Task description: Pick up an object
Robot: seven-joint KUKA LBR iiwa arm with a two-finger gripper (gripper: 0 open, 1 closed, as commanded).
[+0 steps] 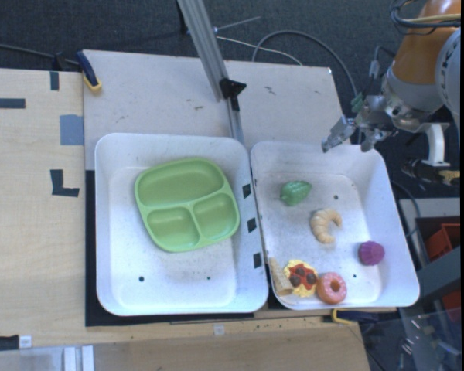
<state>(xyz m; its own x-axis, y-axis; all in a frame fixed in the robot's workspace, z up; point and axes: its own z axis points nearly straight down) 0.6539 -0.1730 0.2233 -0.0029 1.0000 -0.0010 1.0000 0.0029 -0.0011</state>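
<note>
The claw point(346, 137) hangs over the far rim of the right bin point(394, 230). Nearer the camera and a little to its left lies a leafy vegetable point(295, 192), then a croissant point(325, 225); further forward sit a pizza slice point(296, 277) touching a doughnut point(330, 287), with a round fruit point(371, 252) to their right. Well to the claw's left, a divided tray point(187, 203) rests in the left bin point(116, 207)

This is a robotics lab or test cell, not a home. A bare wooden bench point(31, 230) marked with dark tape patches carries two white bins point(116, 284) of toy food, an aluminium rail point(203, 33) rises at the far side, loose cables point(294, 41) trail over dark carpet, and an industrial arm point(425, 52) stands at the right.
</note>
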